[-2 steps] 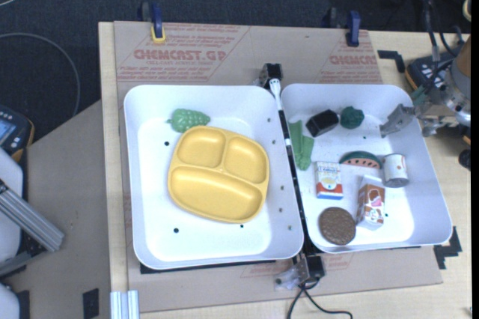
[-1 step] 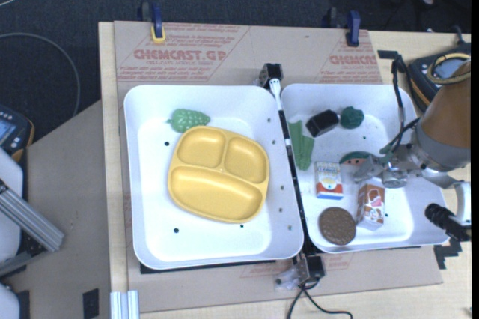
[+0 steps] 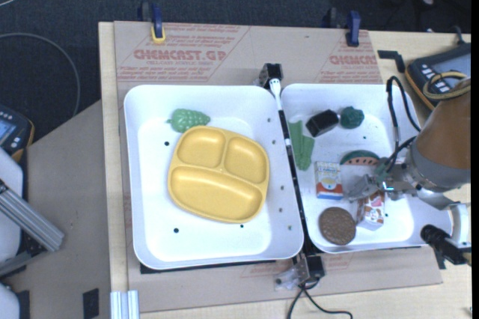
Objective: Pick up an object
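Note:
My gripper (image 3: 373,186) is low in the right bin (image 3: 404,235), reaching in from the right under the orange-banded wrist. It hangs just above a red and white packet (image 3: 372,213) and just below a watermelon slice (image 3: 359,158). A small white carton (image 3: 328,180) lies to its left and a brown round cookie (image 3: 337,225) sits at its lower left. Further back in the bin are a black block (image 3: 322,122), a dark green ball (image 3: 352,116) and a green strip (image 3: 301,144) along the left wall. The arm hides part of the packet.
The left bin (image 3: 142,160) holds a yellow divided plate (image 3: 218,173) and a green leafy piece (image 3: 188,119). A black rod (image 3: 284,138) runs along the wall between the bins. Blue clamps (image 3: 156,18) hold the cardboard sheet at the back edge.

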Robot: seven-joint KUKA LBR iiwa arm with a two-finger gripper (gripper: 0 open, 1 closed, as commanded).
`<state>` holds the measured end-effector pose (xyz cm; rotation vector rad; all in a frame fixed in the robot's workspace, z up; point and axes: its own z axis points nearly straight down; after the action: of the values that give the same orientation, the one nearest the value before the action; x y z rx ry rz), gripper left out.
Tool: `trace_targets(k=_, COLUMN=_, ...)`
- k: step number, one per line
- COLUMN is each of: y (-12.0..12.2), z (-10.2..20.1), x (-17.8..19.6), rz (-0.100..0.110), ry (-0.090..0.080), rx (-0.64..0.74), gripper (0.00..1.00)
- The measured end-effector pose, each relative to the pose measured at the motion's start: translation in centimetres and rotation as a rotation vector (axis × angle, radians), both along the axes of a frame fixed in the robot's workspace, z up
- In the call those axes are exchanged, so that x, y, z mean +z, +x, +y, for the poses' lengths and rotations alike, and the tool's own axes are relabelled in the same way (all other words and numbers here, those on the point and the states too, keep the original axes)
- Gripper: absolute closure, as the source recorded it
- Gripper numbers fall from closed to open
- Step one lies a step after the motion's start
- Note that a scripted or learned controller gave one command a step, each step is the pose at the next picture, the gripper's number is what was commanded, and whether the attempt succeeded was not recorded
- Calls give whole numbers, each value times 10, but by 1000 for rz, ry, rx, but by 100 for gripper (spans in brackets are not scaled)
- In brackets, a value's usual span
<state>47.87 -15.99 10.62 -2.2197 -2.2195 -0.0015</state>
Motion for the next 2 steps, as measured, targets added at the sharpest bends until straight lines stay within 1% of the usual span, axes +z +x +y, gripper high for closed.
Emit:
trace_targets(k=1, y=1, z=-1, x=9, rz=-3, ry=-3, rx=-2, gripper=100)
trace_targets(k=2, y=32, z=108, x=83, rz=-11, ry=1, rx=14, gripper=100)
